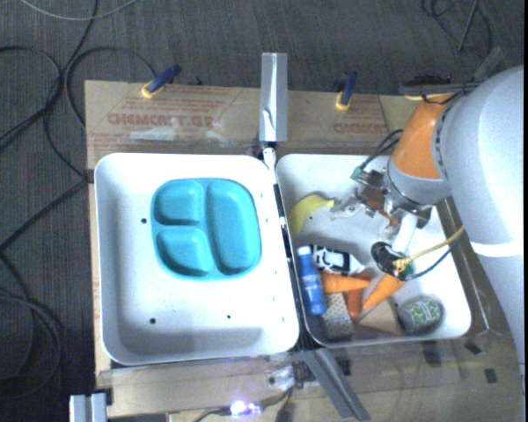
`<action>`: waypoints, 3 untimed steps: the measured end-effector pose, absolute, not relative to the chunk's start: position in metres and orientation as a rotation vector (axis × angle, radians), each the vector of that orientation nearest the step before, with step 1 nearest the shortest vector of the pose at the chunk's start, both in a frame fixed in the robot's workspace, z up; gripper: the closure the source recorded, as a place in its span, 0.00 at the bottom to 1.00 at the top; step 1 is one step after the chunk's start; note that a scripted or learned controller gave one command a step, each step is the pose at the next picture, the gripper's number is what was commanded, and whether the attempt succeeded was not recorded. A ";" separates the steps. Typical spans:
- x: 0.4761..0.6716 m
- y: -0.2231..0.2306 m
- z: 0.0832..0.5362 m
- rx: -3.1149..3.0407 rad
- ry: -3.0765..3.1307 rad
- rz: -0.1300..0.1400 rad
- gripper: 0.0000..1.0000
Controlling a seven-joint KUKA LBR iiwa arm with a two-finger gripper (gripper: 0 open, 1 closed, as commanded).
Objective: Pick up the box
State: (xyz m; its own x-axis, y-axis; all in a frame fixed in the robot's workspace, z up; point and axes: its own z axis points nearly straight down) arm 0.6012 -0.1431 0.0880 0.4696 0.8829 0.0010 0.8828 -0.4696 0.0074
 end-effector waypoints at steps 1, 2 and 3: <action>0.626 -0.162 0.112 2.837 1.346 -0.008 0.00; 0.606 -0.104 0.088 2.841 1.326 0.003 0.00; 0.613 -0.098 0.088 2.814 1.378 0.001 0.00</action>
